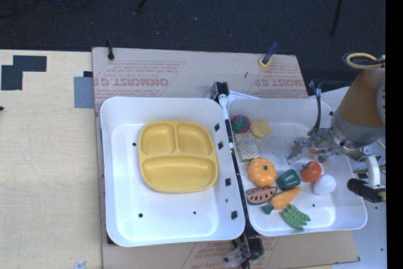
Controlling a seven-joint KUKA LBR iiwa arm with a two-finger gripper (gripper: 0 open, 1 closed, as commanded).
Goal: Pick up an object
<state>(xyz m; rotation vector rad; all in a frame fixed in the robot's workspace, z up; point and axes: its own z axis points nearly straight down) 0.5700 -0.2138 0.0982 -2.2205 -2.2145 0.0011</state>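
Observation:
The right bin [343, 217] holds several toy foods. Among them are an orange pumpkin [262, 171], a green pepper [288, 179], a red tomato [310, 171] and a white egg [325, 184]. A watermelon slice [260, 195], a carrot [284, 198] and a green leafy piece [295, 217] lie toward the front. My gripper [305, 149] hangs over the right bin's middle, just above and behind the tomato. I see nothing held in it.
A purple-green toy [240, 124], a yellow piece [261, 130] and a waffle-like square [247, 147] lie at the right bin's back left. In the left bin [119, 198] sits a yellow divided plate [178, 155]. The arm [362, 107] covers the right bin's back right.

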